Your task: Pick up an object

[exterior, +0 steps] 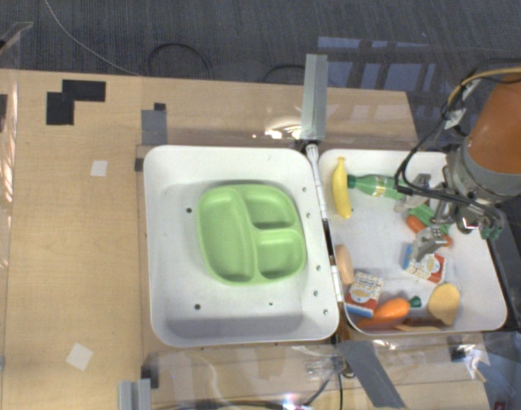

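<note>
Looks like the approach/descent step of the pick, nothing grabbed yet afaict. The gripper (431, 244) is down low in the right bin (376, 222), w/ its tips right at a small white and red packet (426, 267) and an orange-red item (418, 221) just beside it, so one of those is prob the target. Can't tell if the jaws are apart or together, too small and cluttered there. Next move imo needs a clean drop onto one item, then a close and a straight lift. Right bin also has a banana (339, 188) next to a green bottle (373, 184), plus a carrot (392, 308), a snack packet (364, 288) and a yellowish round thing (445, 299) along the near edge. Left bin (171, 229) holds a green divided plate (249, 233), compartments bare.
</note>
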You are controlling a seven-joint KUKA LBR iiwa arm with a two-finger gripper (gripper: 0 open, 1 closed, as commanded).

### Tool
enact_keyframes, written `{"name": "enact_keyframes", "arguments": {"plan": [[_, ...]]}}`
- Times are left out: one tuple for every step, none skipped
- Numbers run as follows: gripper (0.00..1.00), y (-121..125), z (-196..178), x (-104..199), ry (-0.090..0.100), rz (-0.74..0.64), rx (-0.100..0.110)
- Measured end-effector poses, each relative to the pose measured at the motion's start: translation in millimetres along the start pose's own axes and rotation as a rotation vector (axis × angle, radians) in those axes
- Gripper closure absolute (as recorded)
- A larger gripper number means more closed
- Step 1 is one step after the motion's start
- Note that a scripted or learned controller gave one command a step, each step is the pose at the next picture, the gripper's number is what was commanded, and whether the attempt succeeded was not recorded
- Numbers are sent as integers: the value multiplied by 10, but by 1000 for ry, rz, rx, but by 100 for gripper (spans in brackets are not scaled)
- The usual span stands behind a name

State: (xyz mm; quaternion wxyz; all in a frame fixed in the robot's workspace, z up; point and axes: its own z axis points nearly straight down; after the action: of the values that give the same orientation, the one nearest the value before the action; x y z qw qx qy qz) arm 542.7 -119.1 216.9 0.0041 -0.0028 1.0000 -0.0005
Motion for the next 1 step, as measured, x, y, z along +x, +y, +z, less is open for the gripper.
{"name": "enact_keyframes", "arguments": {"plan": [[0,-429,1208,-114,-2,-13,1]]}}
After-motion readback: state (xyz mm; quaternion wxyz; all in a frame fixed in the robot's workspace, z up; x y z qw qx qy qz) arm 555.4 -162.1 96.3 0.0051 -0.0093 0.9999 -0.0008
